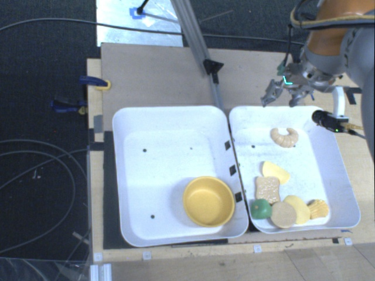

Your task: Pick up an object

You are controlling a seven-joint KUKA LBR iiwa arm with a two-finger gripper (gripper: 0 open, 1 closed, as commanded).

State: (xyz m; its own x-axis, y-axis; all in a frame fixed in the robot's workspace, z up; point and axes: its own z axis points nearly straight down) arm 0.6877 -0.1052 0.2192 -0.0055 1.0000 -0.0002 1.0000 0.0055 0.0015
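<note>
Hovering spread wide and empty above the right bin's (pixel 345 174) far rim, the claw (pixel 280 97) could pinch the light, stiff-looking croissant (pixel 285 137) across its middle.

Smooth, seemingly plastic white bins (pixel 176 122); glossy yellow bowl (pixel 208 201); matt bench (pixel 158 75).

One fixed camera looks down at a slant from above the desk (pixel 158 69), far enough back to take in both bins, the left bin (pixel 135 127) and the right bin (pixel 340 174), plus dark floor beyond. The tool (pixel 285 93) sits at upper right, above the right bin's far rim.
</note>
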